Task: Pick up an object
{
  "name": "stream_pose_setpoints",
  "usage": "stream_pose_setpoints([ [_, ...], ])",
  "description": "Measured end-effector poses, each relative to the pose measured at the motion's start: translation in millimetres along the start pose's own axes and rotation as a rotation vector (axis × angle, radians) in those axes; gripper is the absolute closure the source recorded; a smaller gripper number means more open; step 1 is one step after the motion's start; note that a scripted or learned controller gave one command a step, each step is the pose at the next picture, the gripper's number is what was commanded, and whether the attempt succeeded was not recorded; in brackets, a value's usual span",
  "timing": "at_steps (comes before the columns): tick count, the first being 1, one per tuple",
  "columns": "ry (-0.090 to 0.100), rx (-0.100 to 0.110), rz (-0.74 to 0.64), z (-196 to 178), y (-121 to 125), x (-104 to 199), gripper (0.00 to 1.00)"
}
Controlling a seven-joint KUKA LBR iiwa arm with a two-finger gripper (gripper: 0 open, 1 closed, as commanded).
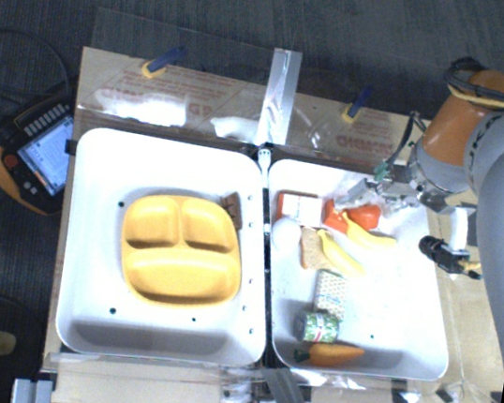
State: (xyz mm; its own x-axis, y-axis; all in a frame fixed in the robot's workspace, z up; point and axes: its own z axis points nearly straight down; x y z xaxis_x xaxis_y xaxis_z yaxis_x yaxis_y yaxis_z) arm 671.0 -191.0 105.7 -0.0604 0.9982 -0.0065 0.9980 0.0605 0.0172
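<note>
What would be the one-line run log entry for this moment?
arm: reaching in from right | pincer: over right bin top, near orange item and banana | yellow tray: left bin | grasp: unconfirmed

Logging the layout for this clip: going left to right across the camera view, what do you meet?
Handheld controller on the floor → left bin → yellow divided tray → right bin holding the green can → gripper → orange band on the arm.
</note>
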Motion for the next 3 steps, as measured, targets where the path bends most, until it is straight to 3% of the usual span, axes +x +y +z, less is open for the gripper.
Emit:
stream_pose_setpoints([
  [1, 0.019, 0.011, -0.012, 3.8, 5.2, -14.3, 0.00],
  [2, 0.002, -0.017, 0.014, 4.1, -16.2, -14.8, 0.00],
  [3, -0.002, -0.009, 0.003, 7.0, -10.5, 32.5, 0.00],
])
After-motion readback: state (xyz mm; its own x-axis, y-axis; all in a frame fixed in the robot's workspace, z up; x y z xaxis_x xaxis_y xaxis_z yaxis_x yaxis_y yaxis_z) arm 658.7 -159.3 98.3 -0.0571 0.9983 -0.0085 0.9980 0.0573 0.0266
